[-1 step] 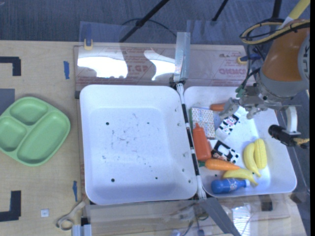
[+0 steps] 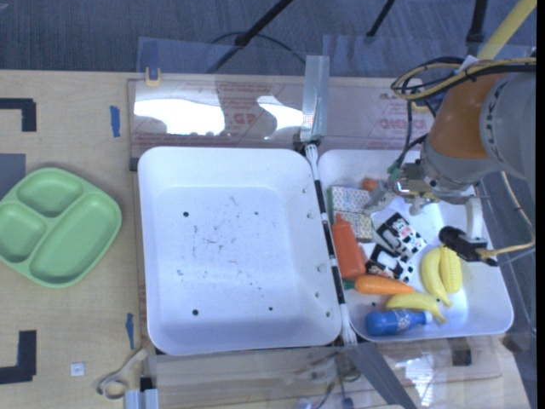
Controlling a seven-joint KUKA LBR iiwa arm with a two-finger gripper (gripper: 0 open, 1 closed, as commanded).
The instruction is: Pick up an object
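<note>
table [image 2: 77,100]: pale wood, green plate [image 2: 55,226] at its left, two white bins | my arm [image 2: 477,130] over right bin [image 2: 494,309] | jaws [image 2: 407,186] above toys, state: cannot tell

On my screen I see a green plate [image 2: 58,226] with three parts on the wooden tabletop [image 2: 68,109], well apart from the bins. Blue tape bits [image 2: 115,120] stick to the wood. Black marks [image 2: 23,114] sit near the left edge. A clear wall [image 2: 217,100] stands behind the bins.
</note>
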